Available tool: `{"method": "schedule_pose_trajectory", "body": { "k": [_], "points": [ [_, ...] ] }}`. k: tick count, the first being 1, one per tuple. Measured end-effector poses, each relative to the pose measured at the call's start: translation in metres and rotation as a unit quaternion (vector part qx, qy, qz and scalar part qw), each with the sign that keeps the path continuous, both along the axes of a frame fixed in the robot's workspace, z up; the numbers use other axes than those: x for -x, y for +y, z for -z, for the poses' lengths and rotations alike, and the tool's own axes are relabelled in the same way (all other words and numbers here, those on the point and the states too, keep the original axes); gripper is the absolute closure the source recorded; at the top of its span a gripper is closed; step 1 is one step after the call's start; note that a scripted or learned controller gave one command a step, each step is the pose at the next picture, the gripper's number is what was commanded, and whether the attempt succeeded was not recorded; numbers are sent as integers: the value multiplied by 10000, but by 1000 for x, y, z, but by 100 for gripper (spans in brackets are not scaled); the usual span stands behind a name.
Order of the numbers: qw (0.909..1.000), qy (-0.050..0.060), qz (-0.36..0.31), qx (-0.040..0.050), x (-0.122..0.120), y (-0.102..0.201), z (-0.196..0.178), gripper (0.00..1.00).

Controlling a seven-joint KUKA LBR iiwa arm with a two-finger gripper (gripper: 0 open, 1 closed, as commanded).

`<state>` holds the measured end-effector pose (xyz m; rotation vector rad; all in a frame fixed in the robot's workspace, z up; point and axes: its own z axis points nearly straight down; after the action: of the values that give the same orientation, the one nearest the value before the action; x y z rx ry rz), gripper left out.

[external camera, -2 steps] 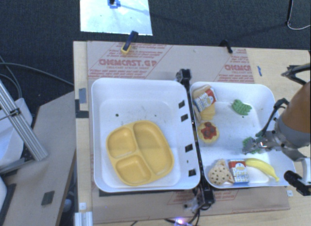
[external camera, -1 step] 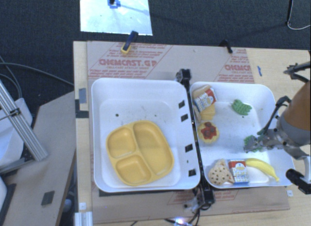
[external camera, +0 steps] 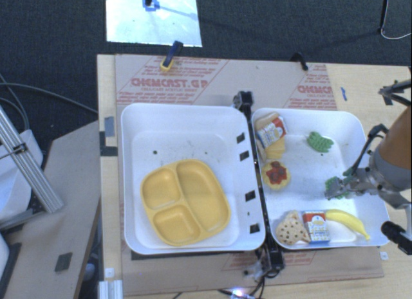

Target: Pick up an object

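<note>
Targeting looks to be the small green object (external camera: 333, 183) at the right of the frame, on the floor of the right bin (external camera: 302, 157) near its right wall. The gripper (external camera: 339, 190) sits right at it, arm entering from the right edge. Whether the fingers are apart, together, or clamped on the green piece cannot be told; the tip is dark and blurred against it.

Judgement: step in hand is the grasp itself. To do it well, centre the fingers over the green piece before closing, and go low enough to touch the bin floor, since the piece looks flat and small. Lift straight up.

Neighbours: banana (external camera: 348, 221) lies just below, toward lower right; the red-and-white carton (external camera: 315, 226) and the pizza slice toy (external camera: 290, 227) further left along the bottom wall. A second green piece (external camera: 319, 141) sits above, well apart. The red-topped round toy (external camera: 276, 175) and a packet (external camera: 270, 132) are at the bin's left side. The left bin (external camera: 154, 134) carries a yellow divided tray (external camera: 185, 201).

Risk: clipping the banana on descent.
</note>
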<state>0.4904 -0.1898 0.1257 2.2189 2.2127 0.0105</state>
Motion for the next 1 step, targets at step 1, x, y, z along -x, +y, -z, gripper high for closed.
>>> {"method": "schedule_pose_trajectory", "body": {
  "k": [1],
  "points": [
    [10000,32,-40,5,-56,-17,43,100]
  ]
}}
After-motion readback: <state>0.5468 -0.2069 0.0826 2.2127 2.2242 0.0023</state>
